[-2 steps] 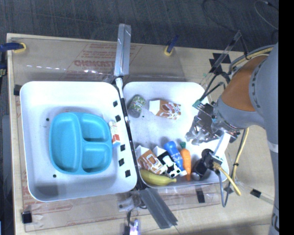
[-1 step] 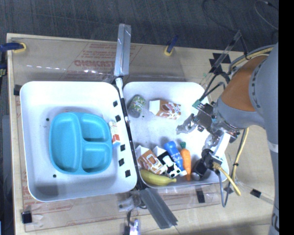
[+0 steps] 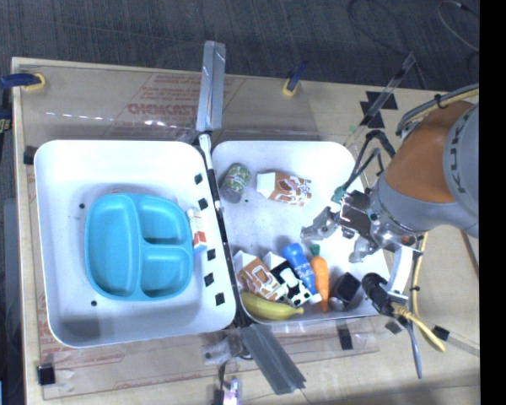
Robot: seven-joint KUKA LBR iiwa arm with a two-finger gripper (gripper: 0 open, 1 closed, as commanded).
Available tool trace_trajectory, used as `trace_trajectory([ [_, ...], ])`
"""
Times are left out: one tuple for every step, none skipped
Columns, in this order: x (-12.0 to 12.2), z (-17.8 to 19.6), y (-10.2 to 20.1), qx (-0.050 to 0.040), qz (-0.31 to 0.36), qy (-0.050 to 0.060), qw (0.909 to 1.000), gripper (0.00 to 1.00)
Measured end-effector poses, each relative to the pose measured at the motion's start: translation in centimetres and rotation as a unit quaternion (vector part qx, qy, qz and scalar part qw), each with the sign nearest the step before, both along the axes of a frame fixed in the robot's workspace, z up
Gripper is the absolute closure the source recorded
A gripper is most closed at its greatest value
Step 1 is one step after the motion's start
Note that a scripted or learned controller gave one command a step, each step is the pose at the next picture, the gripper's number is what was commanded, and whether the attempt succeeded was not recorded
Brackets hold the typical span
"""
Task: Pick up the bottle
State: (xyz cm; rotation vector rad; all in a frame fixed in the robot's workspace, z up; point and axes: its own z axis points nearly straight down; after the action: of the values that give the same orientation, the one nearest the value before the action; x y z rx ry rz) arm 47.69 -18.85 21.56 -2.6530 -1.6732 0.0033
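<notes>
Bottle (image 3: pixel 298 264): blue, with a white cap end, lying on its side in the near part of the right bin (image 3: pixel 274 153), packed into a cluster. You have the carrot (image 3: pixel 320 278) touching it on its right, a black-and-white patterned item (image 3: pixel 293 290) against its lower end, a brown printed carton (image 3: pixel 259 277) just to its left, and the banana (image 3: pixel 268 307) along the bin's near wall below all of these. A dark round object (image 3: pixel 346 289) sits just right of the carrot.

Gripper (image 3: pixel 333 224): positioned over the right bin, just up and to the right of the bottle's upper end. You can see nothing between its fingers. Whether it is open or closed cannot be told from this angle; the metal parts overlap too much to read the gap.

Progress, as a judgement: pick not yet made. Bottle rests on the bin floor, untouched as far as the view shows. Remaining for you: bring the gripper over the bottle, descend, close across its body, lift clear.

Watch the crowding; the carrot lies hard against the bottle, so a finger may land on it or drag it along.

Elsewhere: a greenish round object (image 3: pixel 235 178) and a second small carton (image 3: pixel 286 187) at the far end of the right bin; a blue divided tray (image 3: pixel 139 245) in the left bin (image 3: pixel 63 167).
</notes>
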Motion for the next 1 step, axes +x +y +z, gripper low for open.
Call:
trace_trajectory([
  [3.05,-11.97,3.31,-0.0011,-0.043,0.000,0.9991,0.00],
])
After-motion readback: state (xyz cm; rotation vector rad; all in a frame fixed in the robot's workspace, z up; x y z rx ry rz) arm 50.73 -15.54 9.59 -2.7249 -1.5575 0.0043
